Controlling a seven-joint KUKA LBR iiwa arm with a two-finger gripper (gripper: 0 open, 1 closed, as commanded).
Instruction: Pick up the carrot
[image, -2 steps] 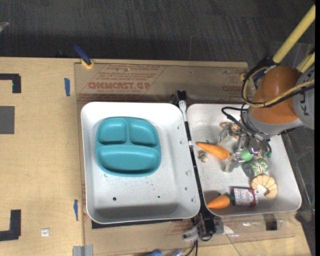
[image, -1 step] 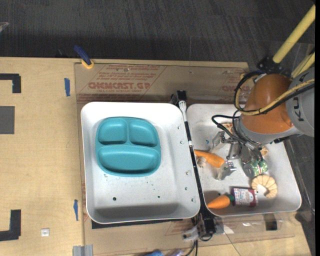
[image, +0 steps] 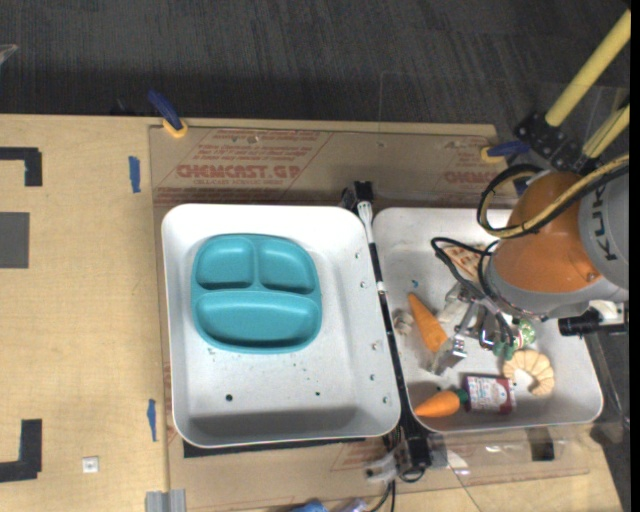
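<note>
- Camera view: two shallow white plastic bins with rounded corners sit side by side on a flat tan cardboard-covered bench (image: 80, 330); a black bar runs along the seam between them.
- The left bin (image: 200, 400) holds a glossy teal divided plate (image: 258, 292), oval in outline, with two small wells on its far side and one long well on its near side. Small dark specks dot the bin floor near the plate.
- The right bin (image: 400, 245) holds the clutter. The carrot (image: 428, 323) is a smooth orange cone lying at a slant near the bin's left wall, its narrow tip pointing far-left.
- A second, stubbier orange piece (image: 437, 404) lies by the near wall, touching the end of a small bottle (image: 488, 393) with a dark red label, which lies on its side.
- A ridged, curled tan shape like a croissant (image: 531, 369) rests just right of the bottle.
- The arm (image: 545, 245), grey with a rounded orange band, comes in from the right over the bin's right half.
- The gripper (image: 466, 335), shiny metal, hangs just beside the carrot's thick end, to its right; its fingers look slightly spread with nothing between them.
</note>
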